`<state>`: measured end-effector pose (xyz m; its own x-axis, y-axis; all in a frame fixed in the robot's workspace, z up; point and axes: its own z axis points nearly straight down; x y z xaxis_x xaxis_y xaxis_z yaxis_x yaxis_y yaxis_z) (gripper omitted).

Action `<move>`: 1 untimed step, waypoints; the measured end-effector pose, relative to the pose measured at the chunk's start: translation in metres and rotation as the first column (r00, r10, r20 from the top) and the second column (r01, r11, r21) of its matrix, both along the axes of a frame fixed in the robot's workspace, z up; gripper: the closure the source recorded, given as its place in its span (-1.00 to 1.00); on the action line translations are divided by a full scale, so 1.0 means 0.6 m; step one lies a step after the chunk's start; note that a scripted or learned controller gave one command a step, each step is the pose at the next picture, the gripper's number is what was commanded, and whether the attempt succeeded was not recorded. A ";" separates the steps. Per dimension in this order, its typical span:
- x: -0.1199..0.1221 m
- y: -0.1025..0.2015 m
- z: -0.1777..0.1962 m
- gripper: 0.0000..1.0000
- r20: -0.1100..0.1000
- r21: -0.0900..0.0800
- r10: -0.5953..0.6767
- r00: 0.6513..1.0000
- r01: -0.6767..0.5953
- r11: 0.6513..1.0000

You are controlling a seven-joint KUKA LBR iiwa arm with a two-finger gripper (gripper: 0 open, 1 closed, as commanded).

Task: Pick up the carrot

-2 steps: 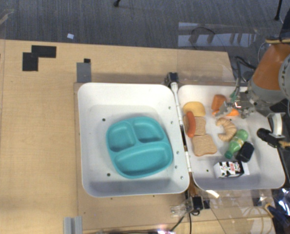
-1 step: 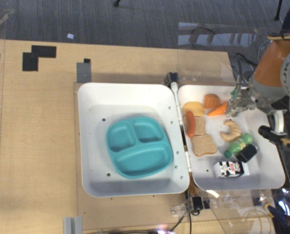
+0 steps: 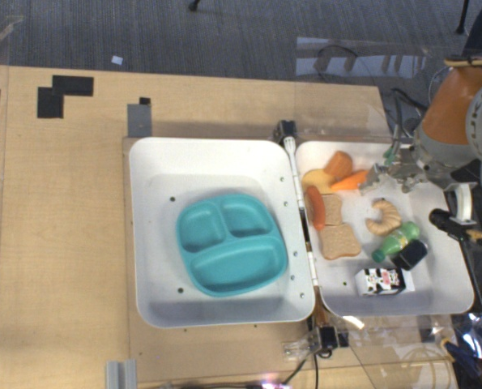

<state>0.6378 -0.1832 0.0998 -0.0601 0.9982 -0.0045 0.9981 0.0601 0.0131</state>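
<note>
Carrot (image 3: 350, 181): top of right bin (image 3: 435, 302), tip toward the claw (image 3: 384, 171), orange lump (image 3: 338, 165) touching behind. Claw just beside the tip; opening cannot be told. Advice: straddle the narrow end, clear of the lump.

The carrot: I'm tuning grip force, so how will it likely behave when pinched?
The carrot looks like a smooth, tapered toy, so it is probably stiff and light. Its narrowing shape may let it slip out toward the thin tip. It lies against other food pieces in the right bin, so a push could shift those neighbours.
</note>
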 end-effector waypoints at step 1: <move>0.004 0.136 -0.021 -1.00 -0.005 0.005 0.064 0.998 -0.064 0.998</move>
